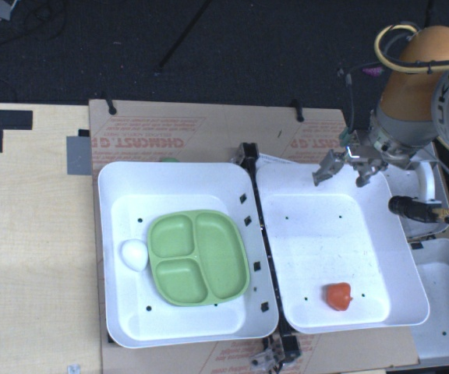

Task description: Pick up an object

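A small red-orange object lies near the front of the right bin. In the left bin a green divided plate lies flat, with a white egg-like ball touching its left edge. My gripper hangs over the right bin's back rim, far from the red object. Its fingers are spread apart with nothing between them.
A black divider clip strip runs between the two bins. The bins rest on a cardboard sheet on a wooden bench. A black handle-like part juts in at the right bin's right rim.
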Available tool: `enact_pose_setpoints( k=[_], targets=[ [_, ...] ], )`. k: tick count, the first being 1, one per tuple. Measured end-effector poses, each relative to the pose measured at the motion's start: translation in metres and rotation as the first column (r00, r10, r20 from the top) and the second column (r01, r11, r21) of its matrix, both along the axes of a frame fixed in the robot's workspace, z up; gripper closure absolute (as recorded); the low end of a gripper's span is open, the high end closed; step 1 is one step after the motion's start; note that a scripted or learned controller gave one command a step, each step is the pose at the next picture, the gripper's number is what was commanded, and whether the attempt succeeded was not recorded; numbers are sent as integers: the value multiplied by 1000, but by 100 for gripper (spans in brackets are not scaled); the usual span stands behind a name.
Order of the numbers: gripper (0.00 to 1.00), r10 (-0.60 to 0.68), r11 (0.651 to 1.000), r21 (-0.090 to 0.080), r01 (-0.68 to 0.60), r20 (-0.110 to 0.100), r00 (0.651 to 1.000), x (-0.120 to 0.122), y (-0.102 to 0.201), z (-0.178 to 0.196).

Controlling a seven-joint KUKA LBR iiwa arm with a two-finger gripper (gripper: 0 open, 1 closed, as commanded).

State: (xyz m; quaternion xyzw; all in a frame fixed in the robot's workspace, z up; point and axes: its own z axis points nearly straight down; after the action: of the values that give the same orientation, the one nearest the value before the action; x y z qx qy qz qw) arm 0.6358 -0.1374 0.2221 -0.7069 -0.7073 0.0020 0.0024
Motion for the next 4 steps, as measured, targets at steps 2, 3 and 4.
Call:
enact_pose_setpoints(
  k=[2,3,4],
  targets=[
    [0,-1,1000,0,1,0,1000,-6,-7,-93],
    [100,-2,1000,0,2,2,1000,-6,-7,-80],
    [100,0,1000,-1,0,8,1000,-1,-2,-35]
  ],
)
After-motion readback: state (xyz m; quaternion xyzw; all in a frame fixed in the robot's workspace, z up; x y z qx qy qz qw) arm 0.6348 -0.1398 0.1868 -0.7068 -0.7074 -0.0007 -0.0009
